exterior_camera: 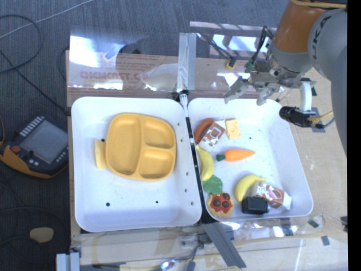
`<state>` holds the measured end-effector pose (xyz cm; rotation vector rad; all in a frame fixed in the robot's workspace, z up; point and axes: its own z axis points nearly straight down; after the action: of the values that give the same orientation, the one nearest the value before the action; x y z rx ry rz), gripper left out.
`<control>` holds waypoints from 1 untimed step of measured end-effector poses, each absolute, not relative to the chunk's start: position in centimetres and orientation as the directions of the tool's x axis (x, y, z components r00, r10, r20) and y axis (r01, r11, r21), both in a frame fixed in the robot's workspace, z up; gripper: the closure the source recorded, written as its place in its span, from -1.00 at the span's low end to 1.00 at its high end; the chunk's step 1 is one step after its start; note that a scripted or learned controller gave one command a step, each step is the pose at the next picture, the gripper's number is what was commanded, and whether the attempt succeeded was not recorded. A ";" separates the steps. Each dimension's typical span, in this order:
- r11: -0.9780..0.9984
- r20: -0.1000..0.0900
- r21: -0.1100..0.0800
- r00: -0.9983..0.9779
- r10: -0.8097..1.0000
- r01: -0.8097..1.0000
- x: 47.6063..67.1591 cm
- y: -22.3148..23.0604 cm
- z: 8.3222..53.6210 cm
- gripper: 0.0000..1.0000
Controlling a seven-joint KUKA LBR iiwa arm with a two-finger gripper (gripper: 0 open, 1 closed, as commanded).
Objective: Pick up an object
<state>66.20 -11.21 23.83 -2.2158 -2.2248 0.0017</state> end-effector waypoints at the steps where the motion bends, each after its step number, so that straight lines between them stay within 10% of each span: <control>1: -0.004 -0.003 0.000 0.004 1.000 1.000 66.8 -9.7 11.8 -1.00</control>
<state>66.84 -9.74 11.81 -2.2267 -2.2187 0.0038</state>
